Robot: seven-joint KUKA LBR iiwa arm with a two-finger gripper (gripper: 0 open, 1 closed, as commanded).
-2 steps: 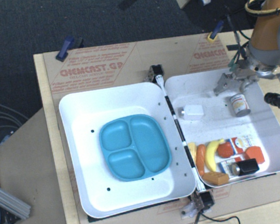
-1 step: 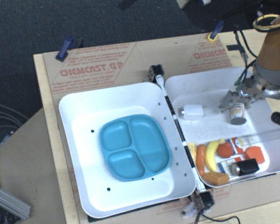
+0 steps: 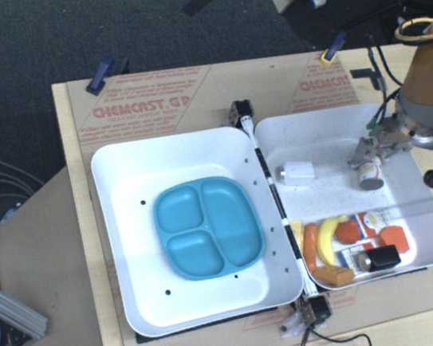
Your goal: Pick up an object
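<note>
Two white bins sit side by side on the bench, and the gripper [image 3: 370, 163] hangs low inside the right bin [image 3: 331, 131], over its upper right part. Whether it is clenched or released I cannot tell; the tip is small and blurred, with a greyish round bit at its lower end that may belong to the tool itself. Nothing can be made out as held. Above it the grey wrist and the orange band [image 3: 430, 76] of the arm rise toward the right edge of the view.

Just left of the gripper, apart from it, a small white block [image 3: 297, 171] lies on the bare floor of the same bin. Along the near wall of that bin a cluster of objects is packed together: an orange carrot-like piece [image 3: 312, 246], a yellow banana [image 3: 327, 240] beside it, a brown piece [image 3: 334, 275] at the near left corner, a black block [image 3: 382, 257], and several red and orange items [image 3: 376, 226] whose kinds are too small to name. All of these lie well below the gripper.

The left bin [image 3: 127, 222] holds a blue divided plate [image 3: 208, 227] with three compartments, lying flat near the middle.
</note>
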